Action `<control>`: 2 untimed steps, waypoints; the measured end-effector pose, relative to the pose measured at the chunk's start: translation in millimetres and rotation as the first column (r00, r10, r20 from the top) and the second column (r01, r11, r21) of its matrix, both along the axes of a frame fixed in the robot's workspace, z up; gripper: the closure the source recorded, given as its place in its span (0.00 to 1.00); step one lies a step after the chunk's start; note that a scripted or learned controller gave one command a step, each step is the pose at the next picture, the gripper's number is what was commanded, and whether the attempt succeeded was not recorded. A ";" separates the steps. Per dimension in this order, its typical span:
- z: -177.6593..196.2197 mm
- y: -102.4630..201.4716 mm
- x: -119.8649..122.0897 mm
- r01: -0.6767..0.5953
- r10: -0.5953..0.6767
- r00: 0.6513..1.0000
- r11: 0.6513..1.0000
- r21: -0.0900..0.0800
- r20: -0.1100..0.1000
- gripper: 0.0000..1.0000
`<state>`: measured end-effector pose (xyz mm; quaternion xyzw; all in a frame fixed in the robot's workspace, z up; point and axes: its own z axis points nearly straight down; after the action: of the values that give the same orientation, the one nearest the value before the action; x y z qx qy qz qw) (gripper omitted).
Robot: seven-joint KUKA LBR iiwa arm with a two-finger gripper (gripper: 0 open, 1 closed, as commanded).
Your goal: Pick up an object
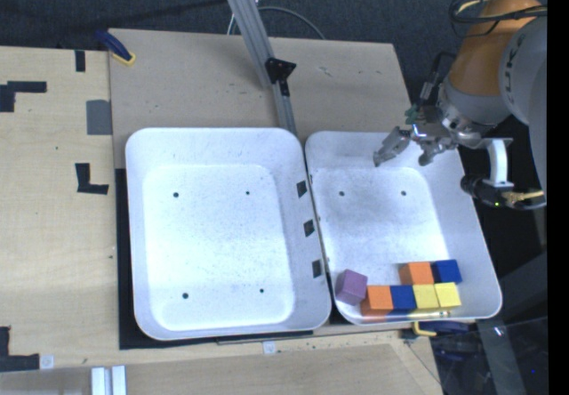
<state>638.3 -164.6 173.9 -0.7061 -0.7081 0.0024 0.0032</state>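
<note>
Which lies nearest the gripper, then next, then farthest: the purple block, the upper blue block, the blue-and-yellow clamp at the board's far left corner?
1. Upper blue block, right bin's near right, nearest the gripper.
2. Purple block, near left of that bin.
3. Clamp, far left corner.

Open floor across most of the right bin (462, 206), from its upper edge down past the middle. Blocked only along the lower edge: purple block (353, 285) at lower left, then a tight cluster of orange, blue and yellow blocks (420, 287) toward the lower right corner, touching one another. Left bin (138, 206) open throughout. Slanted metal pole (252, 24) crossing the upper middle of the frame, ending at the gap between the bins. Gripper (411, 146) above the right bin's upper edge.
</note>
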 end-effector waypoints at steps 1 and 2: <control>24.3 14.3 -24.0 0.002 -0.002 1.000 1.000 -0.001 0.007 0.00; 6.9 29.2 -44.9 0.002 -0.002 1.000 1.000 -0.001 0.004 0.00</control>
<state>593.3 -135.4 180.8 -0.7070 -0.7073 0.0015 0.0014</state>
